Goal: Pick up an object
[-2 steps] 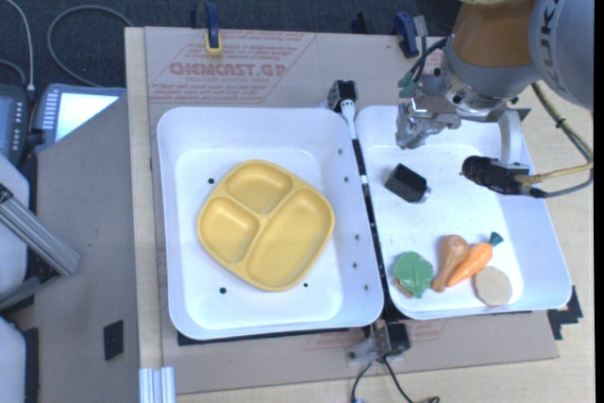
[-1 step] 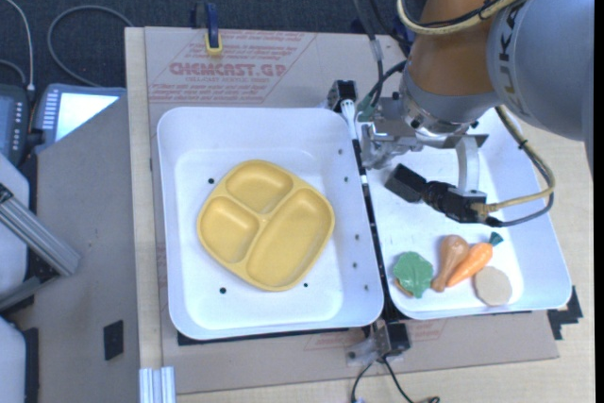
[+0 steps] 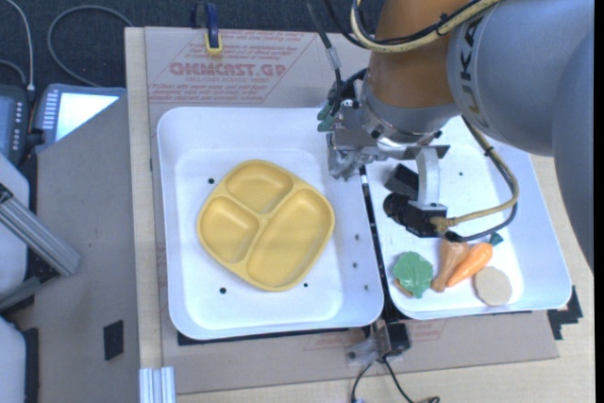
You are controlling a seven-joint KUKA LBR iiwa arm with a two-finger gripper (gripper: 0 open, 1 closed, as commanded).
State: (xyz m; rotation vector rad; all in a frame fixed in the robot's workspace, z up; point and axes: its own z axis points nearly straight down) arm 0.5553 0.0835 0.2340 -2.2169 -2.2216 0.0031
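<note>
My gripper [image 3: 345, 160] hangs over the ridge between the two bins, at the left bin's far right corner, with the big grey and orange wrist above it. Nothing shows in its grasp. A yellow divided plate [image 3: 266, 224] lies in the middle of the left bin [image 3: 175, 203]. Along the near edge of the right bin [image 3: 540, 203] lie a green broccoli-like toy [image 3: 412, 272], an orange carrot [image 3: 464, 261] and a beige round piece [image 3: 493, 286], all well in front of the gripper.
Both bins rest on a cardboard sheet with red lettering [image 3: 226, 66], pinned at the back by a blue and yellow clamp [image 3: 213, 28]. The arm covers the far half of the right bin. Cables and a metal rail lie off the bench at the left.
</note>
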